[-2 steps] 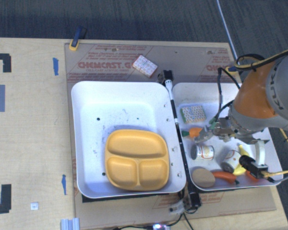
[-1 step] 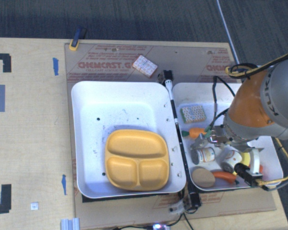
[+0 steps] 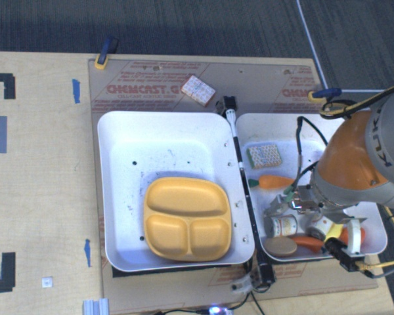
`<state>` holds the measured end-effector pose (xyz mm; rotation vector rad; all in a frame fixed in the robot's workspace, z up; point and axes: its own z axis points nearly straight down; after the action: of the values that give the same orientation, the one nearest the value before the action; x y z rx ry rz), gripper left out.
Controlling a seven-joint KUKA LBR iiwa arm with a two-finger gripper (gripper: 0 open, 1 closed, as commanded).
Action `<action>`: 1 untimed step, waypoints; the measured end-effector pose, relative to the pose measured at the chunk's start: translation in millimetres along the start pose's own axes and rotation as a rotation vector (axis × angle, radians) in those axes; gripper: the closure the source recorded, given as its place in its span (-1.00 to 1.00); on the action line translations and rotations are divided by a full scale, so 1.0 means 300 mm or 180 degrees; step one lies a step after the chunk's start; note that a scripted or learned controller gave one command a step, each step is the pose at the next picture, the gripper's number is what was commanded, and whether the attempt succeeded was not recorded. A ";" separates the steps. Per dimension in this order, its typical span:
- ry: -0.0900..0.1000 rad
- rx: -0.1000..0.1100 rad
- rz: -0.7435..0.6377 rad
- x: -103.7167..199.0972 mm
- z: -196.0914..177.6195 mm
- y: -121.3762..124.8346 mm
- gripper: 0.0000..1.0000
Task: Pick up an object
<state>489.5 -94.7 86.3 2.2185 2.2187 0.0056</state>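
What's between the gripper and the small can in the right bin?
Nothing visible. The gripper sits just above the small can in the right bin, with no object between them; the carrot lies behind it.

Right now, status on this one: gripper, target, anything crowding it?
Gripper low in right bin, grip state unreadable. Small jar just below it, not visibly held. Carrot, brown disc and other clutter packed close. Yellow tray in left bin.
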 end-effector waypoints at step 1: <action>-0.0005 -0.0015 0.0003 -0.002 -0.035 0.005 1.00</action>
<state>491.0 -95.2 96.9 2.2165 2.2145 0.0088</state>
